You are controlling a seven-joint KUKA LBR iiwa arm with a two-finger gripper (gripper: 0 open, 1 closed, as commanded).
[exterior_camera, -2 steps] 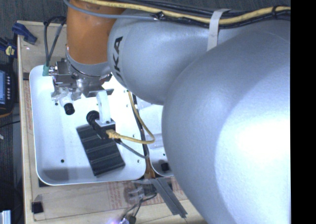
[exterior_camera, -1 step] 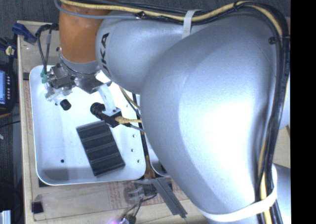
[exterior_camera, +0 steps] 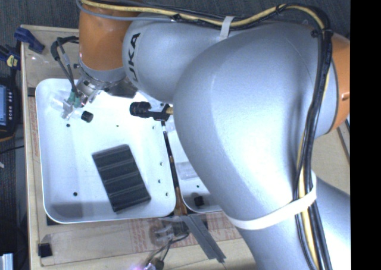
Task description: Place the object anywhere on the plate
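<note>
1. The arm point(exterior_camera: 250, 126) looms nearest, covering the right bin point(exterior_camera: 196, 203).
2. My gripper point(exterior_camera: 72, 101) hangs over the left bin's point(exterior_camera: 47, 144) far corner; grip unclear.
3. I judge I'm still reaching: the dark ribbed object point(exterior_camera: 121, 177) lies apart; no plate identifiable.

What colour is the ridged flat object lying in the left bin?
Dark grey to black, with raised ribs across it; the ridged object shows in the camera view.

A robotics lab: industrial arm point(exterior_camera: 238, 114) over white bins point(exterior_camera: 53, 144) on a bench point(exterior_camera: 119, 227)
</note>
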